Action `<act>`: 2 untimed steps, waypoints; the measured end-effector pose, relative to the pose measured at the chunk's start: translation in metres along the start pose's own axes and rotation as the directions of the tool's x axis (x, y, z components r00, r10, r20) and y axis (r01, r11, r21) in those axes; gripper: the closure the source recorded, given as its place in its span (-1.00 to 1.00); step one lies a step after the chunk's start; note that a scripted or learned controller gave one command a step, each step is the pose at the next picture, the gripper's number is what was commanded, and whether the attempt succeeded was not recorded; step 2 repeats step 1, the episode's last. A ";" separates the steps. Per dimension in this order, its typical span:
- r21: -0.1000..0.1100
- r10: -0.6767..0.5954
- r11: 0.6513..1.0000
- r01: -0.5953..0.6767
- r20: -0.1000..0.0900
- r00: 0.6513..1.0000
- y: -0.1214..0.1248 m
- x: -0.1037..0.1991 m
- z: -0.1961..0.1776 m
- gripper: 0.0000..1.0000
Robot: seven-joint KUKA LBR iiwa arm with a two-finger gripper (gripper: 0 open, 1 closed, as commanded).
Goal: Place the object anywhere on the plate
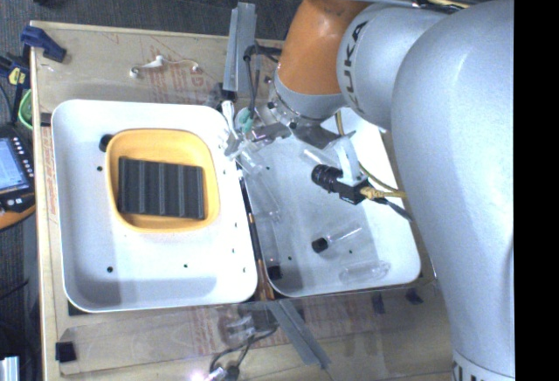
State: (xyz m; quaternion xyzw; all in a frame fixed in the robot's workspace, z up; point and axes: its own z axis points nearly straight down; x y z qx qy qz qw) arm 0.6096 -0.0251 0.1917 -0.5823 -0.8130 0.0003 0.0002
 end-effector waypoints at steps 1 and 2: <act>0.000 0.000 1.000 0.000 0.000 1.000 0.000 0.000 0.000 -1.00; 0.000 0.000 1.000 0.000 0.000 1.000 0.000 0.000 0.000 -1.00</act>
